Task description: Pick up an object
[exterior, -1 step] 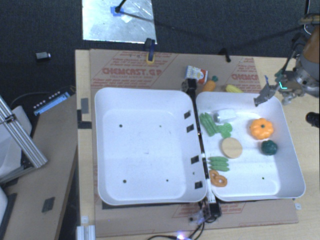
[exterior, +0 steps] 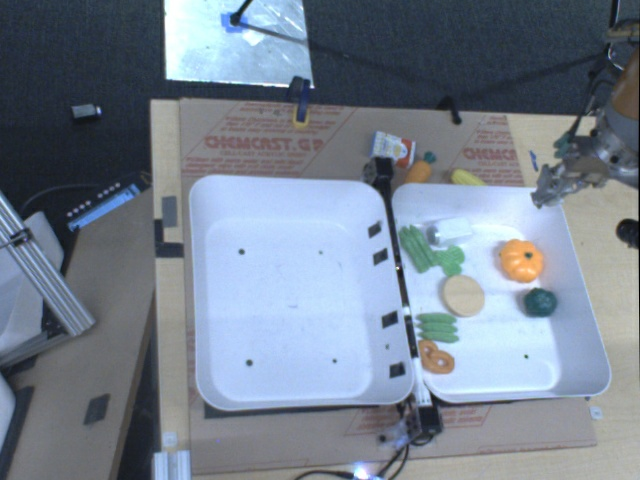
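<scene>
Pumpkin (exterior: 521, 260) is sitting in the right bin (exterior: 575, 368), near the back. We are holding our pincer (exterior: 552, 190) above that bin's far corner, empty; whether apart or together, we cannot tell. Risk: it being round, we are likely slipping off.

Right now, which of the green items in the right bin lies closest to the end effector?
The dark green round one, alone by the bin's right side under the orange pumpkin; the other green pieces lie near the divider.

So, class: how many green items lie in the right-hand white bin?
3: a pea pod cluster near the divider, a smaller pod below the tan disc, a dark green ball at right.
</scene>
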`<state>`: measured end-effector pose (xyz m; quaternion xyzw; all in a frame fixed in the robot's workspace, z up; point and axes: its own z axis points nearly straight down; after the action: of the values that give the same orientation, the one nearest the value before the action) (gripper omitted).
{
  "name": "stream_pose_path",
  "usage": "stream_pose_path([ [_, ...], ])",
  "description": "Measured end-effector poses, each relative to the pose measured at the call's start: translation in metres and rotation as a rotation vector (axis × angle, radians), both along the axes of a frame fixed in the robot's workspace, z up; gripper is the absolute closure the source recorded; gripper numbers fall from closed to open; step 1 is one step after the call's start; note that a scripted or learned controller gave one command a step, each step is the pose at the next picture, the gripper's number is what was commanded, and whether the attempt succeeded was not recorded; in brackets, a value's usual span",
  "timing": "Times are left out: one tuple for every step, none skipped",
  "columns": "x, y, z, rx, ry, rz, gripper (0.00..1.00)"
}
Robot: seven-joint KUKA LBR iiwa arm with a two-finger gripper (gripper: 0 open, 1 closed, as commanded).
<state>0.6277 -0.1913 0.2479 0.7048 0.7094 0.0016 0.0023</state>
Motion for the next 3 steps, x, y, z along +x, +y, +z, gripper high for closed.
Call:
stream_pose_path([
  [0.043, -0.01, 0.067, -0.001, -0.002, 0.0, 1.0],
  [0.041, -0.01, 0.283, -0.005, -0.012, 0.001, 1.0],
  [-0.059, -0.016, 0.288, 0.002, 0.005, -0.007, 1.0],
])
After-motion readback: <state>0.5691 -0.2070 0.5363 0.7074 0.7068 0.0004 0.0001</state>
